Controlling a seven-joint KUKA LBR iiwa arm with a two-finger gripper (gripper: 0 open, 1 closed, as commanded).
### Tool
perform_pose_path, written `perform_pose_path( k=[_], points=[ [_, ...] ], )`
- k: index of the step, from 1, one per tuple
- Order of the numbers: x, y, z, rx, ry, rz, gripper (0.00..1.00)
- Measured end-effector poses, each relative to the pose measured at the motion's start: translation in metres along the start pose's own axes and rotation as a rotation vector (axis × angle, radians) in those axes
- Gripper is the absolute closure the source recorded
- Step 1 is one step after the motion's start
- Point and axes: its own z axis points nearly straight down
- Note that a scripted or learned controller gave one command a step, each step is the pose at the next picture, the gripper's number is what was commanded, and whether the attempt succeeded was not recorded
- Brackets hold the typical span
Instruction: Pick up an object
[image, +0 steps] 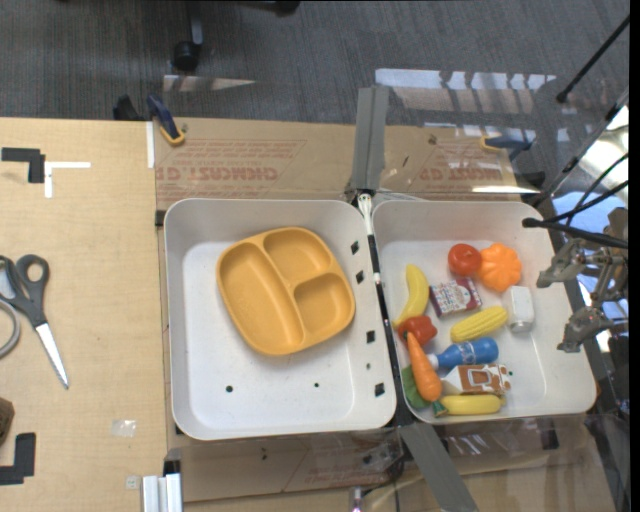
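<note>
The right bin (560, 375) holds several toy foods: a red tomato (462, 259), an orange pumpkin (500, 266), a banana (415, 293), a small carton (453, 297), a corn cob (479, 323), a white block (520, 307), a carrot (424, 368) and a blue bottle (468, 354). My gripper (563, 306) hangs over the right bin's right side, just right of the white block. Its two thin metal fingers stand apart, open, with nothing between them.
The left bin (200, 380) carries a yellow divided plate (285, 288). Scissors (38, 310) lie on the wooden bench at far left. A metal divider (368, 150) runs between the bins at the back. Cables and a frame crowd the right edge.
</note>
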Motion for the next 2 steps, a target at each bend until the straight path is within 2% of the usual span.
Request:
perform_pose_path(
  k=[1, 2],
  points=[
    [-0.023, -0.017, 0.144, 0.0, 0.0, 0.192, 0.0],
    [-0.038, -0.002, 0.195, 0.0, -0.002, 0.271, 0.0]
  ],
)
